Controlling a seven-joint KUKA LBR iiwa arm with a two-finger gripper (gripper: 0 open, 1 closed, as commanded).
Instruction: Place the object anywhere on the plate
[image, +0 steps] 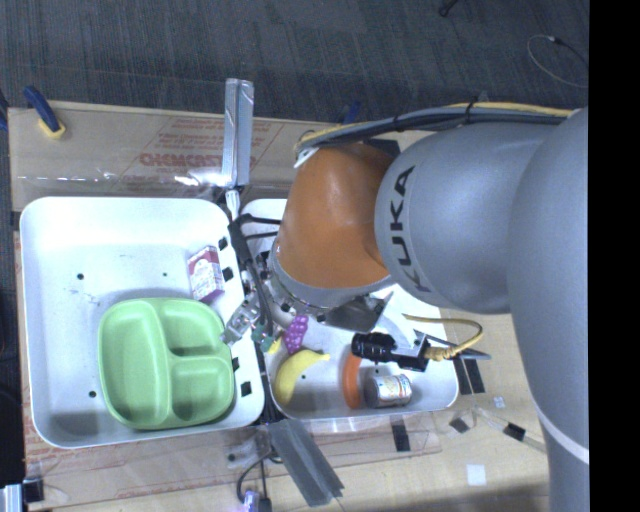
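The grey arm (470, 220) bears the brand name KUKA in dark capital letters on its rounded casing, just right of the orange band (335, 225); the word runs sideways, roughly bottom to top. On the far left part of the brown cardboard sheet (150, 140) under the bins there is faint red printing in several lines, too washed out to read. The small red-and-white packet (205, 272) in the left white bin (60, 240) carries print too small to make out.

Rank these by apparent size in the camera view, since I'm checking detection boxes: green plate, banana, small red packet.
1. green plate, clearly largest
2. banana
3. small red packet

Banana and packet look close; the arm partly covers the banana, so that order is unsure.
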